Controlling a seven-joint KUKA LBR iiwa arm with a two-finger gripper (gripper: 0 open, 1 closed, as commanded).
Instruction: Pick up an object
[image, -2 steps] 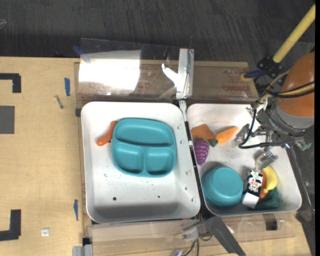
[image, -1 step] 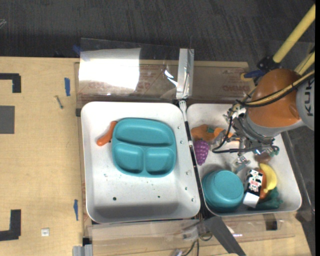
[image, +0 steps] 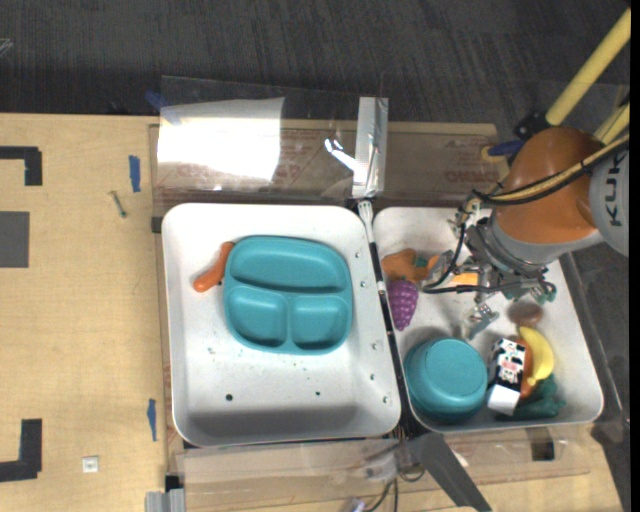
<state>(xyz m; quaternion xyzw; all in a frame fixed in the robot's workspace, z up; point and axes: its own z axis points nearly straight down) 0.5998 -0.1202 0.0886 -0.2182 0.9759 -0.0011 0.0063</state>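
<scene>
Camera view: metal claw (image: 482, 318) hangs above round teal bowl (image: 447, 377); its grip perhaps empty, cannot tell.

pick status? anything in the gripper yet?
Done: the arm has reached into the right bin, with the gripper low among the toys, near the teal bowl and banana. In hand: nothing visibly held; the fingers are too small to read. Left: grasp and lift an object.

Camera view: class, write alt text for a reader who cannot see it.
A grey arm's gripper hangs over the right bin, among a teal bowl, banana and purple grapes. The left bin holds a teal divided plate.
</scene>
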